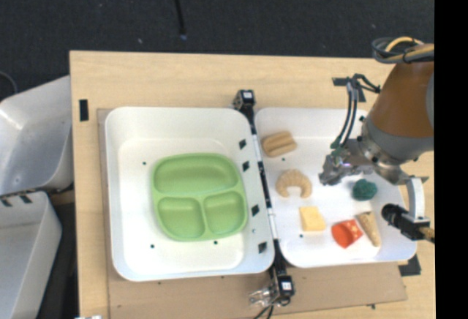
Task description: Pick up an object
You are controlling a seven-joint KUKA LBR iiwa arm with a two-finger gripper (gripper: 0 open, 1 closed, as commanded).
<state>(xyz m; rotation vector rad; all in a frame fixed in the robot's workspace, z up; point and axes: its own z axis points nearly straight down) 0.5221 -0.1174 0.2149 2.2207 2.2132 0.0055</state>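
The right bin [322,255] holds several toy foods: a tan bread roll [278,143], a croissant [294,182], a yellow cheese block [312,219], a red piece [346,233], a tan wedge [369,228] and a dark green lump [363,189]. My gripper [333,170] hangs low over the bin's middle, between the croissant and the green lump. Nothing shows between its fingers. The arm's orange band [406,94] stands above it at the right.
The left bin [128,252] holds a green divided tray [199,195]. A ridge with black clips [257,186] separates the two bins. A black cable [349,109] runs along the arm. White equipment [29,156] sits off the bench's left edge.
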